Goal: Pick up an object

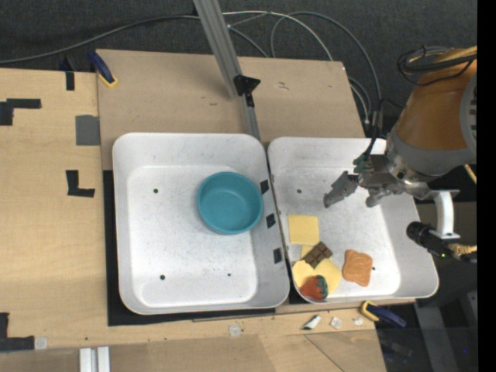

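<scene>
Several small objects are lying in the right-hand white bin (403, 231): a pale yellow flat square (304, 229), a dark brown block (316, 254), an orange ridged piece (358, 267). The two-finger gripper (358, 194) is hovering above them, fingers spread and gripping nothing. Descending here risks closing on bare floor, since the pieces are sitting nearer the front wall.

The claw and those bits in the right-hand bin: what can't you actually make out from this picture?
- Claw: blurred, so what its tips are doing is unclear.
- Red thing in the right bin: too small to identify; it sits against a yellow piece.
- Brown piece: too small to name.
- Arm: cut off by the picture's right edge.
- Small white bits below the bin: too tiny to tell.
</scene>
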Tool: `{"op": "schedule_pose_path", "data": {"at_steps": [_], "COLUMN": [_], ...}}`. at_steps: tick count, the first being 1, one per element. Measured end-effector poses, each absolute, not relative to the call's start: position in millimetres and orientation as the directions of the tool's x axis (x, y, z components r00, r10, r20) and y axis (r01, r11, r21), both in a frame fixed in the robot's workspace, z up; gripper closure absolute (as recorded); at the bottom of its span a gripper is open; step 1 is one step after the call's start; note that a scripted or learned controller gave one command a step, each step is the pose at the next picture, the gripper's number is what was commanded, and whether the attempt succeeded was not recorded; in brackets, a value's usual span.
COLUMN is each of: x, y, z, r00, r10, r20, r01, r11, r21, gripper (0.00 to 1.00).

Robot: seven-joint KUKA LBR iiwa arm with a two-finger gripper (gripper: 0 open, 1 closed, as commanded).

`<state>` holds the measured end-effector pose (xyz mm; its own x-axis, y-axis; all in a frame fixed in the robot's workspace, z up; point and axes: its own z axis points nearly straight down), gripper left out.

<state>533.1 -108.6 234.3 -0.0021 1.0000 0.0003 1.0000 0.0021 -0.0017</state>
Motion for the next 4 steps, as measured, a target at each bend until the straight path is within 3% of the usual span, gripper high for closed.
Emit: {"op": "schedule_pose_path", "data": {"at_steps": [1,2,4], "x": [533.1,531.1,528.2], "y": [-108.8,-118.5,-110.9], "z": [234.3,178.2,89.9], "r00": [-0.002,0.0,0.0], "r10": [1.0,1.0,1.0], "r20": [0.0,0.0,0.001], "r01": [1.0,1.0,1.0], "r11": [0.002,0.0,0.0], "r21": [-0.002,-0.008,0.0], "gripper": [0.0,0.0,0.0]}}
